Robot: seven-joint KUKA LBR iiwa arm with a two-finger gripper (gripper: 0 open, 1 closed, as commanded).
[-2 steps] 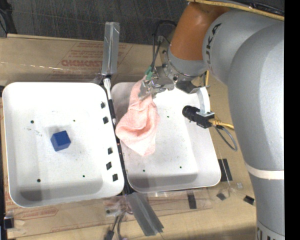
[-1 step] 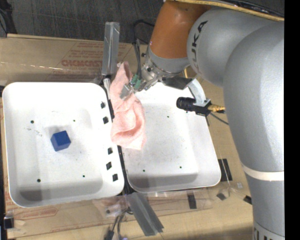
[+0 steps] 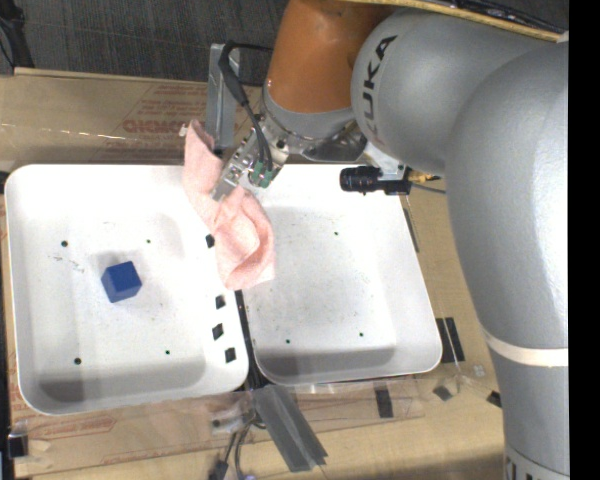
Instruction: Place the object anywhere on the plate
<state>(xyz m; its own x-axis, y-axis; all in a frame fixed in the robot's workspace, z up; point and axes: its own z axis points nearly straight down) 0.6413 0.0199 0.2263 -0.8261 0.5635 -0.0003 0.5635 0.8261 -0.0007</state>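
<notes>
From the overhead camera, the grey two-finger gripper [image 3: 242, 168] pinches a crumpled pink cloth [image 3: 238, 218], which hangs over the ridge where the left white bin [image 3: 40, 268] meets the right white bin [image 3: 380, 308]. A small blue cube [image 3: 121, 280] lies left of that ridge. This looks like the carrying step; next, I judge, comes lowering and release onto the target surface.

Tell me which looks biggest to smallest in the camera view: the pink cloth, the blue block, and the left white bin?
1. Left white bin, by far the largest.
2. Pink cloth, hanging from the gripper; it is raised toward the camera, so it may look a bit bigger than it is.
3. Blue block, the smallest, lying in the left bin.
</notes>
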